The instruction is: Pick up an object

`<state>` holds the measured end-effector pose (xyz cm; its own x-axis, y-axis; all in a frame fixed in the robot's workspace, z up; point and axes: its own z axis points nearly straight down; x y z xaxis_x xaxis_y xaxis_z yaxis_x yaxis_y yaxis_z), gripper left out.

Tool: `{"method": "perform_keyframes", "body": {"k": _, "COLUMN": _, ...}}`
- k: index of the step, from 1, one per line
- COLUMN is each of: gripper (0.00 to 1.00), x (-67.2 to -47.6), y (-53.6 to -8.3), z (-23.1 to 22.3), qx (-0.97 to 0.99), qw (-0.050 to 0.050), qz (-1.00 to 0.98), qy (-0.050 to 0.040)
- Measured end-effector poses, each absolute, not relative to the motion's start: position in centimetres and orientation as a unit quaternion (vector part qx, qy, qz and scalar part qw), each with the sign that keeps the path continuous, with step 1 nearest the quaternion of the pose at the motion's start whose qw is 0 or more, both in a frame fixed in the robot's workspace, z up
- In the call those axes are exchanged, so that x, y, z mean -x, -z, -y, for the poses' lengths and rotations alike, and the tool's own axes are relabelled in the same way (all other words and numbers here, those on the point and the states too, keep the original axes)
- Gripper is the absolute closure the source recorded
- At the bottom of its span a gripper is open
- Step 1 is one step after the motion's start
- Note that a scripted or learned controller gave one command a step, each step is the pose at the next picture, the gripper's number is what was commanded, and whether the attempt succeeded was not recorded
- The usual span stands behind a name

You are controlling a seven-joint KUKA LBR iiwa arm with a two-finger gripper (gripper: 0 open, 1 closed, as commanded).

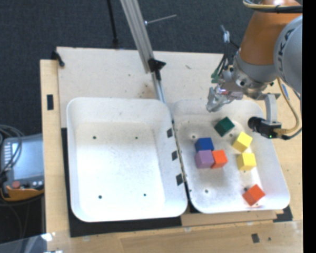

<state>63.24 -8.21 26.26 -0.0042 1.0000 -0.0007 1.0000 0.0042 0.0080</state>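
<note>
Red block (254,194) sits nearest at the right bin's (276,204) front edge, and up at the back the gripper (217,100) hovers empty just above the green block (224,126), finger spread impossible to tell, so it's the approach step, needing a descent.

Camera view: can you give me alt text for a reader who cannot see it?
A grey and orange arm holds its gripper above the back of the right bin, near a green block. That bin also holds blue, purple, two yellow and two orange blocks; the left bin sits beside it.
</note>
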Motion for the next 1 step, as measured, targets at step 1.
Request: {"method": "perform_keyframes", "body": {"k": 1, "gripper": 1.00, "x": -61.58, "y": -24.90, "z": 3.52, "qx": -0.705, "qw": 0.000, "qz": -0.709, "qy": 0.0002}}
